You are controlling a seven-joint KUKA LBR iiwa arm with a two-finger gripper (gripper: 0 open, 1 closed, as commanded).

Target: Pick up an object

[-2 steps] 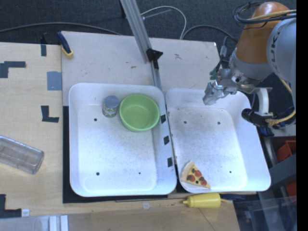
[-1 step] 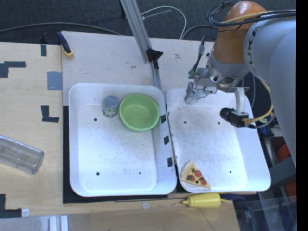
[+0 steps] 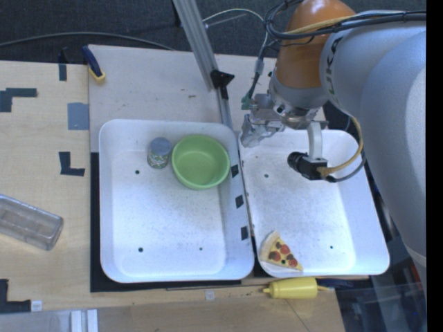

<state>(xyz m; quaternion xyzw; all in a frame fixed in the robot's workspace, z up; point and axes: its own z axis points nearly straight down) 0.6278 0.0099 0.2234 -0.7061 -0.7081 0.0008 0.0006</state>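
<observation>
Nearest the camera, a yellow bottle (image 3: 291, 288) lies on its side on the bench, just outside the front rim of the right bin (image 3: 360, 258). Just inside that bin's front left corner rests a pizza slice (image 3: 279, 251), flat on the floor. It looks like a light, stiff toy, thin enough that fingers would have to pinch it across its edges. In the left bin (image 3: 111, 206), toward the back, a green bowl (image 3: 201, 160) sits upright with a small jar (image 3: 159, 153) touching its left side. The bowl is likely light and rigid, and its rim offers the easiest hold; the jar looks smooth and could slip. Furthest back, the gripper (image 3: 255, 134) hangs over the back left corner of the right bin, near the divide between the bins; whether it is spread or closed cannot be told from here
</observation>
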